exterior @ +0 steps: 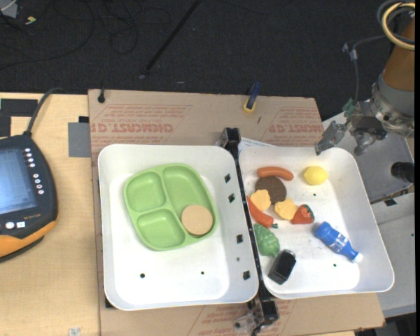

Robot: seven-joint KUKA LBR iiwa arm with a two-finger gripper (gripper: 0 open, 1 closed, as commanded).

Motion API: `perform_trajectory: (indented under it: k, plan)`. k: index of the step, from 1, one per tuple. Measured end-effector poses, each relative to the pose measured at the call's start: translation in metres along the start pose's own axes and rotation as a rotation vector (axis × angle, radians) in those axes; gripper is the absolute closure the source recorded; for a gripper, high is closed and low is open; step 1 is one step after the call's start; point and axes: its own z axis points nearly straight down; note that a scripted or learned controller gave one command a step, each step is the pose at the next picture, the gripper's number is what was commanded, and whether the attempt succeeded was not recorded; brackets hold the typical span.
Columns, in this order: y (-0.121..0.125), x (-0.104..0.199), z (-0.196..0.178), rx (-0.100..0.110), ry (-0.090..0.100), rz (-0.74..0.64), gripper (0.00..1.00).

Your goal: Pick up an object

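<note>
the left bin (pixel 126 271) holds a green tray (pixel 169 206) with a tan disc (pixel 197 220). the right bin (pixel 371 257) holds the pickable items: sausage (pixel 274 172), lemon (pixel 316 176), blue bottle (pixel 336 241). the bottle lies flat, long axis upper left to lower right, cap end lower right. the gripper (pixel 351 136) sits at upper right of the frame, over the bin's far corner; finger state cannot be told. the lemon is the nearest item, just down-left of it.

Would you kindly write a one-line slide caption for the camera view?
End effector poised above the right bin's far edge, toy food inside; green tray with round biscuit in the left bin.
</note>
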Motion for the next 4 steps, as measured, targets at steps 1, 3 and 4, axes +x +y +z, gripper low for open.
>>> perform_trajectory:
  k: [1, 3, 4]
  plan:
    - [0.000, 0.000, -0.010, 0.000, 0.000, -0.002, 1.00]
    - [-0.002, 0.095, -0.119, -0.004, 0.000, -0.002, 1.00]
    - [-0.002, 0.163, -0.126, -0.001, 0.001, -0.005, 1.00]
